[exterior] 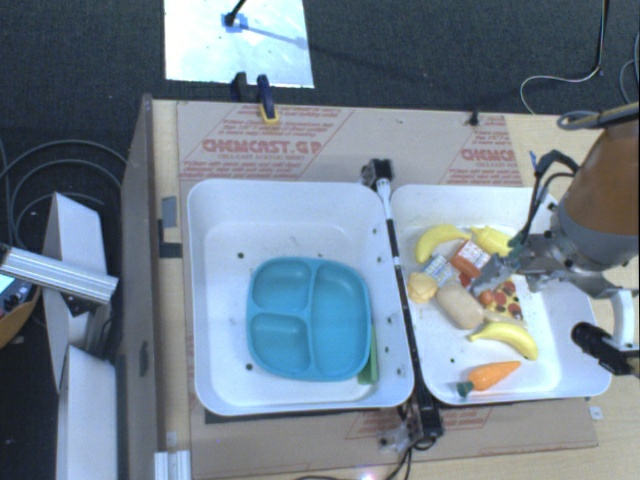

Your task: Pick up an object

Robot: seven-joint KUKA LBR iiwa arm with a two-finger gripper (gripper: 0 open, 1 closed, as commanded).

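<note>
The right bin (575, 368) holds several toy foods. A yellow banana (440, 240) lies at the back, with an orange-red box (467, 257) beside it. A beige potato-like piece (460, 308) and a small yellow round piece (422, 288) lie in the middle. A second banana (507, 336) and a carrot (490, 375) lie near the front. My gripper (493, 281) reaches in from the right, low over the pile, above a red spotted pizza slice (507, 305) and next to the orange-red box. No object is visibly held.
The left bin (215, 268) holds a blue compartment tray (305, 318) with a green edge (370, 363) showing at its right. A raised divider (398, 268) separates the two bins. The arm's grey body (600, 208) hangs over the right bin's right side.
</note>
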